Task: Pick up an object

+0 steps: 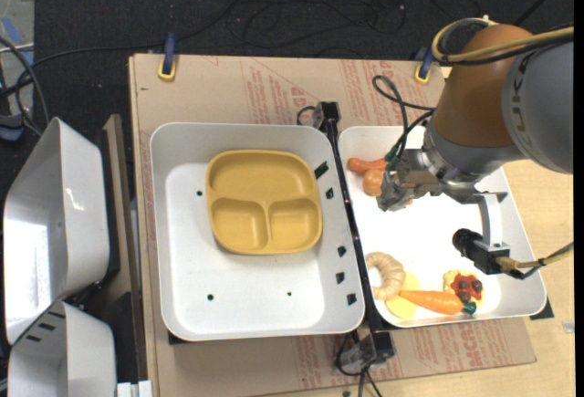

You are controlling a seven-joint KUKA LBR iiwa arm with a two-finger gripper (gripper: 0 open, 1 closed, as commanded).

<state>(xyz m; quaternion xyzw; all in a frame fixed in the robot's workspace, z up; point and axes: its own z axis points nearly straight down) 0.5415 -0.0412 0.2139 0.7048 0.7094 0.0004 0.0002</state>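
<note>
Toy food is what lies within reach: an orange piece (367, 165) sits in the right bin (429, 240) near its upper left corner, just beside the gripper (394, 194), which hangs low over it; whether the piece is touched or gripped cannot be told, since the wrist hides the fingers and how far they are open. By its look the piece is small, light, hard plastic, likely smooth and apt to slip, so a hold across its narrow middle seems best. It lies close to the wall between the bins, which leaves little room on that side. More open floor lies mid-bin; a carrot (431, 300), a pale curled piece (387, 271) and a red and yellow piece (464, 284) crowd the lower edge. The left bin (182, 286) bears a yellow divided plate (265, 202).
</note>
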